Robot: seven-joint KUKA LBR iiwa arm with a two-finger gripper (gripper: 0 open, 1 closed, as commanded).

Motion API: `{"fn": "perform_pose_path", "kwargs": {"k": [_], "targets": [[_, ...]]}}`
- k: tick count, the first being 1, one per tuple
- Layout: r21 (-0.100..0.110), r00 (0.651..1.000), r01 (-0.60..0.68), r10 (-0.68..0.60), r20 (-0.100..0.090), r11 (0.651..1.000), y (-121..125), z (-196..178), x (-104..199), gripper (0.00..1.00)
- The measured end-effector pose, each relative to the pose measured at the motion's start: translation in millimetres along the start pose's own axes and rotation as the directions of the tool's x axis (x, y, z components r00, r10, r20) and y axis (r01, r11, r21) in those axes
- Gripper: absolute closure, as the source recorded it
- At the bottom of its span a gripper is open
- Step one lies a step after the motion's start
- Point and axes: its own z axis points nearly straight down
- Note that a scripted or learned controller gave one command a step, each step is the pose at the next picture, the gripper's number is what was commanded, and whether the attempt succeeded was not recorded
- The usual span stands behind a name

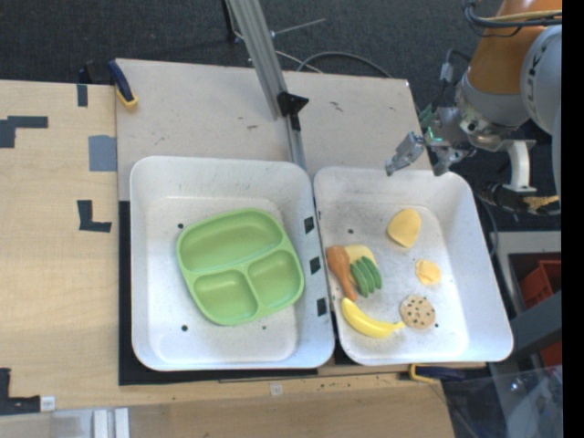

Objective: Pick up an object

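Over the far rim of the right bin [484, 245], the gripper [422, 156] hangs with its fingers spread apart, grasping nothing. Bare floor lies beneath it; the toy food sits nearer: yellow piece [404, 227], carrot [340, 270], banana [369, 321], cookie [418, 312].

The arm [516, 53] runs off the right edge — the carrot [341, 272] lies partly hidden under the green beans [366, 275].
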Motion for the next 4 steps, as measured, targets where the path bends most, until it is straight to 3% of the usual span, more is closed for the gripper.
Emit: {"fn": "perform_pose_path", "kwargs": {"k": [1,2,4], "targets": [[0.0,1.0,0.0,0.0,0.0,1.0,0.0,0.0,-0.1,0.0],[0.006,1.0,-0.001,0.001,0.0,1.0,-0.7,64.9,2.3,0.0],[0.0,1.0,0.0,0.0,0.001,1.0,-2.2,144.9,3.9,0.0]]}}
